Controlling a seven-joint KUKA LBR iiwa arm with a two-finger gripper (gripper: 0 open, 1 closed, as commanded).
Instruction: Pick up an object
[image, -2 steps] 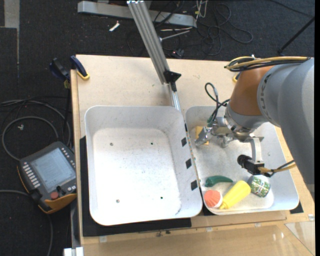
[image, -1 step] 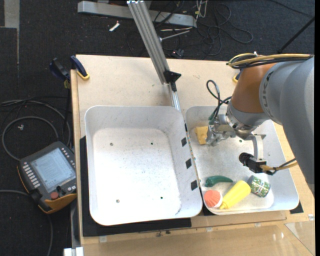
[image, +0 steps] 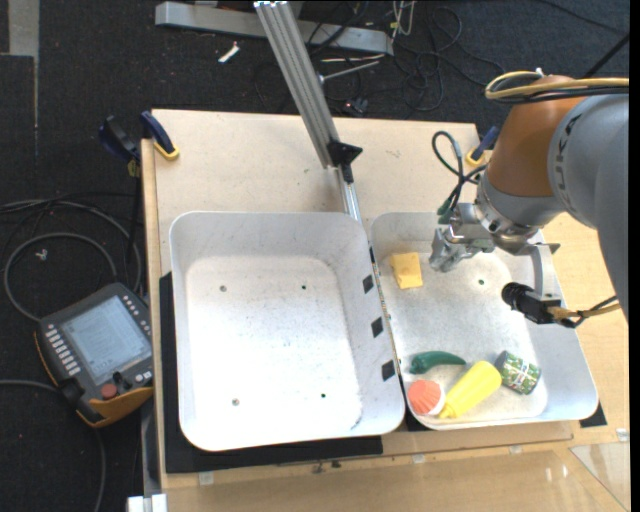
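- Camera view: the gripper (image: 447, 250) is seen over the upper part of the right bin (image: 560, 340), beside a yellow block (image: 406, 270); the two look close but apart.
- Nothing is seen between the jaws; whether they are parted or closed cannot be told from this slant.
- Other candidates are noted along the bin's near edge: a green pepper (image: 436, 360), a red ball (image: 426, 397), a yellow bottle (image: 471, 388) and a small green can (image: 519, 373), bunched together.
- The block is judged the easiest target, since it lies alone and near.
- For a clean grasp, the gripper is best centred over the block, aligned with its flat sides, and lowered fully before closing.
- The bin's wall by the block is to be kept clear of.
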